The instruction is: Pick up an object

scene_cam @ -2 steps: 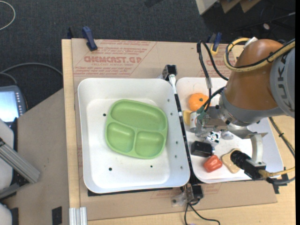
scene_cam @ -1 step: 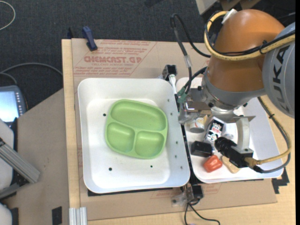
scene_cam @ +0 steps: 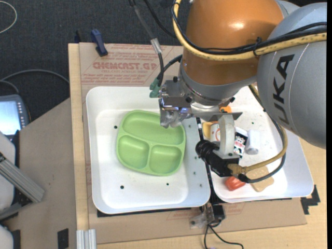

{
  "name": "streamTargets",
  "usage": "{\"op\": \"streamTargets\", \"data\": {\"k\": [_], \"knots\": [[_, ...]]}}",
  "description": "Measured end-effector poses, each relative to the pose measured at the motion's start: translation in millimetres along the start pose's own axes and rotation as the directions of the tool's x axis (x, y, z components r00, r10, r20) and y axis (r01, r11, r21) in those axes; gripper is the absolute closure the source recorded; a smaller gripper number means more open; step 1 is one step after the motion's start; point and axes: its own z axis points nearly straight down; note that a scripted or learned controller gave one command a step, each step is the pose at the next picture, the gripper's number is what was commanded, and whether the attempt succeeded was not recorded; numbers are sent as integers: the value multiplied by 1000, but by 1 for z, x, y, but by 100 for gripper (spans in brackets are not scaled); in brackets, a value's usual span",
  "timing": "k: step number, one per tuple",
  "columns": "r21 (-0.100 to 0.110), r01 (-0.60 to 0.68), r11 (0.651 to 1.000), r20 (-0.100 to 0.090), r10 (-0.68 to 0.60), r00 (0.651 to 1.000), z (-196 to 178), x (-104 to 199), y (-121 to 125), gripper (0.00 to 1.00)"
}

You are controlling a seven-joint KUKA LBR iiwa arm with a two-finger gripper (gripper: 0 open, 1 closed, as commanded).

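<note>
A light green divided plate (scene_cam: 150,149) lies flat in the left white bin (scene_cam: 104,154), a little right of its middle. My gripper (scene_cam: 168,119) hangs under the big orange and grey wrist and comes down at the plate's far right rim. It looks to be touching or just above that rim. The wrist body hides much of the gripper from above. In the right bin (scene_cam: 295,175) lie several small items, among them a red piece (scene_cam: 234,183) and a tan flat piece (scene_cam: 262,177).
A small black and white box (scene_cam: 239,142) and a pale cylinder (scene_cam: 252,140) rest in the right bin, partly under the arm. Black cable loops (scene_cam: 218,160) hang over the ridge between the bins. A cardboard sheet (scene_cam: 124,64) lies behind the bins.
</note>
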Motion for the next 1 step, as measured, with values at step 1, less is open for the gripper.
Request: {"op": "streamTargets", "data": {"k": [1], "knots": [[16, -15, 1000, 5, 15, 1000, 192, -45, -3, 100]]}}
